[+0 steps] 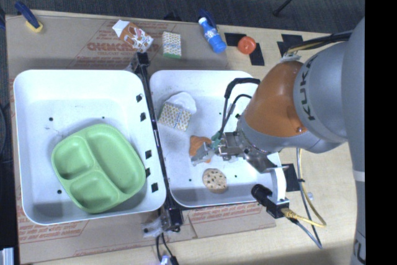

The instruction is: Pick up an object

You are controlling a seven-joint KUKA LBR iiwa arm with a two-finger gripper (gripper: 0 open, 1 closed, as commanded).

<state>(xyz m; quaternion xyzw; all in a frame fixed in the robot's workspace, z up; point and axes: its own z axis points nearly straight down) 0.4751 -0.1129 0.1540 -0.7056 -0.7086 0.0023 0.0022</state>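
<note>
Orange scrap (pixel 198 144) in the right bin (pixel 186 80), and the claw (pixel 208 154) is down right beside it, touching or nearly so! How wide it's spread, I can't tell; no sign of anything gripped. Risk here: it closes off-centre and nudges the scrap toward the cookie (pixel 214 179) just below. Wrist and orange band (pixel 276 105) hide the bin's right side; the scrap's lower edge is murky.
</note>
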